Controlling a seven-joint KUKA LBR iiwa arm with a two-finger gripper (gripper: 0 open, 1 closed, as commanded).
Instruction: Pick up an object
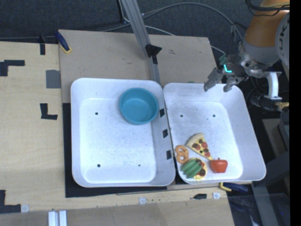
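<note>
My gripper (218, 84) hangs over the far edge of the right bin (235, 121), its two fingers spread open with nothing between them. At the near end of that bin lie a pizza slice (199, 145), a pretzel (181, 152), a green vegetable piece (192, 167) and a red tomato-like piece (218, 165), all well below the gripper. A blue bowl (138, 106) stands upright in the far right part of the left bin (94, 145).
A slanted metal pole (138, 27) runs down to the gap between the bins. Cables lie on the dark floor behind the bench. Black clips (165, 133) sit along the divider between the bins.
</note>
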